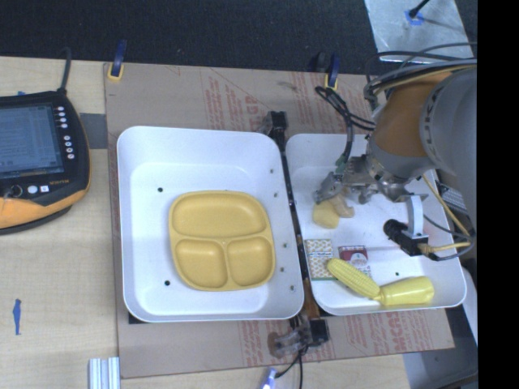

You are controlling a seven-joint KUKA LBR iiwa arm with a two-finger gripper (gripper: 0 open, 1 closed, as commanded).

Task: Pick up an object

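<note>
My gripper (345,189) hangs low over the upper left part of the right bin (369,306). Directly below and in front of it lies a pale yellow chunk (328,214), close to or touching the gripper's tip. Further forward in the same bin lie a yellow corn cob (352,276), a yellow tube-shaped piece (408,292), a small red and white card (353,255) and a patterned packet (319,268). I see nothing lifted off the bin floor.
The left bin (146,177) holds a yellow divided plate (220,239). A tablet-like pendant (36,156) rests on the bench at far left. The divider between the bins (290,209) runs just left of the pale chunk. Cables (340,116) trail behind the wrist.
</note>
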